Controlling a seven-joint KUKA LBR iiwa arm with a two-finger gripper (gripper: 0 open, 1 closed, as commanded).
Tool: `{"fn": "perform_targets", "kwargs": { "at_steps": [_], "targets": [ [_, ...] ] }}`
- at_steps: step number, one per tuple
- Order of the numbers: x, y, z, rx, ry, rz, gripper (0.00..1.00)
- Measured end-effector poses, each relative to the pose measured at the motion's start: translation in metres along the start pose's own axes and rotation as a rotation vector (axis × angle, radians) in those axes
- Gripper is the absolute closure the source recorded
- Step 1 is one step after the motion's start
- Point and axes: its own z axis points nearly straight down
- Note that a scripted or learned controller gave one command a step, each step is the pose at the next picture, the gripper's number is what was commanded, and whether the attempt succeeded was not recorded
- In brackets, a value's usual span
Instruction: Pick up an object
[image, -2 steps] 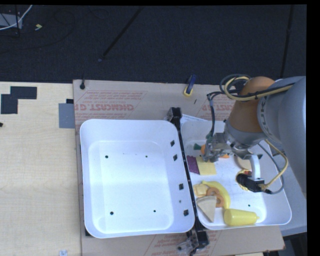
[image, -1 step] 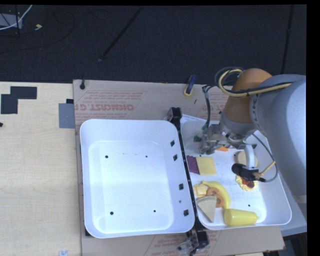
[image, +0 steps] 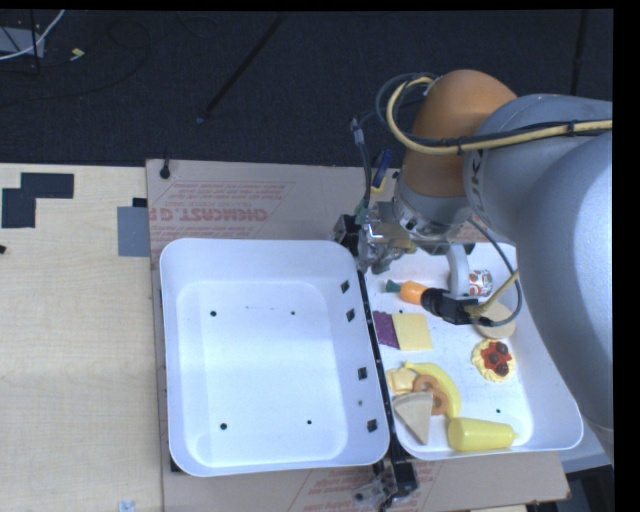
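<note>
Camera view — banana (image: 443, 385) beside wedge (image: 415, 414).

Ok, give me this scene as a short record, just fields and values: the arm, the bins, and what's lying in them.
arm: grey arm with orange band, reaching in from the right over the right bin's far end
gripper: low at the far left corner of the right bin
left bin: white, shallow
right bin: white, holds the objects
objects: carrot, yellow square, purple piece, banana, tart, yellow lemon-like piece
</note>
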Motion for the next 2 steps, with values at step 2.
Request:
{"fn": "perform_targets", "kwargs": {
  "at_steps": [2],
  "targets": [
    [0.248, -0.022, -0.041, 0.000, 0.004, -0.009, 1.00]
  ]
}}
